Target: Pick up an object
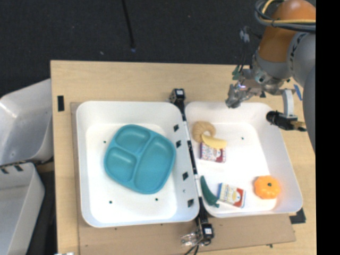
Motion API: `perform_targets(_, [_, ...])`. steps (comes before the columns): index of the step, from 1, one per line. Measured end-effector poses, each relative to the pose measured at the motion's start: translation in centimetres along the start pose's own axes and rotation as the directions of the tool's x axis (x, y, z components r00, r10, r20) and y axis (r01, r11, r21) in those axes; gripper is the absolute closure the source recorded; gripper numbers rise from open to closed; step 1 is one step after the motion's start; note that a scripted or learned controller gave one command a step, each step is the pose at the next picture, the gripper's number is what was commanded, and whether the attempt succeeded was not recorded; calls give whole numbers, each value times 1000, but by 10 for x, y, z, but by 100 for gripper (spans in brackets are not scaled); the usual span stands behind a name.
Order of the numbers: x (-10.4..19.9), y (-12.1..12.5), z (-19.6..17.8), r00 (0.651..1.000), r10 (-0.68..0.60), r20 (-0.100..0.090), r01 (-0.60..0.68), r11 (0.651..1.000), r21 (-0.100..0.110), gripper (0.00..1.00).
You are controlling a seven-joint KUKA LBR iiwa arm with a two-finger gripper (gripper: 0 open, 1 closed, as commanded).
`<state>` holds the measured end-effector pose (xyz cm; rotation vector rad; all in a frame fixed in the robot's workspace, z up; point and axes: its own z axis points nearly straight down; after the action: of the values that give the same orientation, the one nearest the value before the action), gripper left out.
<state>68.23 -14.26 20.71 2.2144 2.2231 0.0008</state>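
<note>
- Across the middle of the view lay the wooden desk, carrying two shallow white bins side by side.
- Reaching in from the right edge was the grey arm with its orange band above the wrist, poised over the far corner of the right bin.
- On the left sat the left bin, holding a teal divided plate that lay flat near its centre.
- On the right sat the right bin, holding the small objects offered for picking.
- Nearest the divider in that bin, a tan ring-shaped pastry lay touching a yellow banana, which partly overlapped it.
- Just below the banana lay a small red-and-white packet, touching the banana's lower edge.
- Toward the near edge lay a second red-and-white box, with a dark green piece just beside it on the divider side.
- In the near right corner sat an orange pumpkin-like toy, apart from the box.
- Over the far rim of the right bin hung the tool, well apart from every object; nothing showed between its tips, though how wide it stood I cannot tell.
- At the divider's far end and near end sat small black clips.
</note>
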Motion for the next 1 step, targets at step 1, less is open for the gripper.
perform_targets(1, [44, -12, -17, 1000, -1, -3, 1, 1000, 2, 100])
